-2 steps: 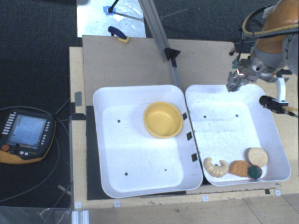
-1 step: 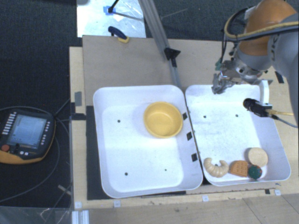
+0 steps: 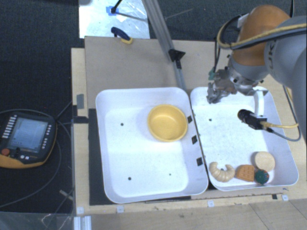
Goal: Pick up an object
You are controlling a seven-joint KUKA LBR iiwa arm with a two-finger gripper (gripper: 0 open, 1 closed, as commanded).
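arm (image 3: 283, 37): cut off at right edge | tool (image 3: 214, 96): fingers indistinct

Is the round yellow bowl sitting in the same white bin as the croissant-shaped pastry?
No: the round yellow bowl sits in the left white bin, the croissant-shaped pastry in the right white bin.

Grey arm (image 3: 288, 56), rounded orange band (image 3: 259, 32) above wrist, yellow cables looped over it, small dark grey tool (image 3: 214, 96) at tip

Yellow bowl (image 3: 167, 122) in the white left bin (image 3: 115, 176); right bin (image 3: 225, 133) white, speckled; tan croissant (image 3: 221, 171); orange cracker (image 3: 245, 172); green ball (image 3: 261, 177).
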